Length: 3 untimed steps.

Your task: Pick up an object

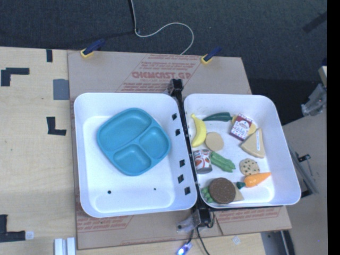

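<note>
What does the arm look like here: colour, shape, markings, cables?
A pale grey, angular piece at the right edge, beyond the right shallow white bin, may be part of the arm. Too little is in frame to tell bands, cables or markings.

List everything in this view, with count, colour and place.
bins: 2, white, side by side on the bench
plate: 1, blue, three compartments, left bin
banana: 1, yellow, right bin, by the divider
can: 1, red and white, below the banana
pods: 2, green, right bin
cookies: 2, tan, right bin
carton: 1, red, right bin, upper part
wedge: 1, pale yellow, below the carton
carrot: 1, orange, right bin, lower right
burger: 1, brown, right bin, bottom
clamps: 2, yellow and blue, top of the cardboard sheet
</note>
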Available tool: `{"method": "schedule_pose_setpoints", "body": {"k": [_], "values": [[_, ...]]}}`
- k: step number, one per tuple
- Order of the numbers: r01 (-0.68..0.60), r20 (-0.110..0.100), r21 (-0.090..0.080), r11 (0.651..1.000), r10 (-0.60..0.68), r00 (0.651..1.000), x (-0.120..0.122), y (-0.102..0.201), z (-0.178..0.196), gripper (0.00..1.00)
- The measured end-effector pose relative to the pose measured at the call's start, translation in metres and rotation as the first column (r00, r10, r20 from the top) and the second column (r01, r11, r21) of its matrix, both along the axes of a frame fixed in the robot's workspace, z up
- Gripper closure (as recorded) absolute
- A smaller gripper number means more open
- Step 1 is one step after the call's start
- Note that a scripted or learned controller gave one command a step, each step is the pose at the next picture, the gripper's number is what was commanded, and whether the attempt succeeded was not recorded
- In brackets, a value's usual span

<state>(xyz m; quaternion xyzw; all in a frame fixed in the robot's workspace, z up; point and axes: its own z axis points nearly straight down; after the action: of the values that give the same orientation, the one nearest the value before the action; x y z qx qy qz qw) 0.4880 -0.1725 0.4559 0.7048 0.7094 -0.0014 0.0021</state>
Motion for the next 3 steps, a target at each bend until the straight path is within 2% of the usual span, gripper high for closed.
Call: {"method": "schedule_pose_setpoints", "body": {"k": [3], "values": [[-0.001, 0.000, -0.003, 1.000, 0.001, 1.000, 0.001, 0.000, 0.030, 1.00]]}}
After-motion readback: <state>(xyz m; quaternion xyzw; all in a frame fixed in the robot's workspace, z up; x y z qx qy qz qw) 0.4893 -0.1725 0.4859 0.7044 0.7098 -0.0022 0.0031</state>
